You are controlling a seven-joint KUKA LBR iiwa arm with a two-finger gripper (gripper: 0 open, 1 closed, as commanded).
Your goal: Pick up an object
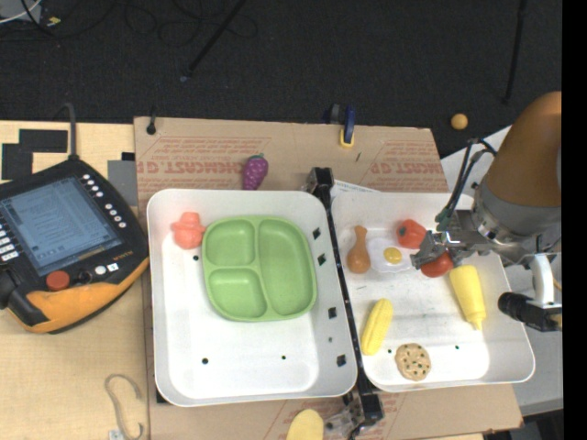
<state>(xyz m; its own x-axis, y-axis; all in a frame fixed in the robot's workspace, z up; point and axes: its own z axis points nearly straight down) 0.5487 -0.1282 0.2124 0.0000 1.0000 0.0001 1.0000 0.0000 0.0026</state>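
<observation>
Gripper (pixel 431 254) lowered in right bin (pixel 514 360); finger state cannot be told. Red toy (pixel 437 266) seen directly beneath, tomato (pixel 410 234) just left. Crowding risked; a glancing, failed grasp judged likely.

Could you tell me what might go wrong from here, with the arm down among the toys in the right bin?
1. The hand sits low over two red tomato-like toys, close together; closing there may pinch between them or nudge one away.
2. The yellow mustard bottle lies just beside the hand, so a sideways move could knock it.
3. The fried egg and drumstick lie near, and a pushed toy may slide into them.
</observation>
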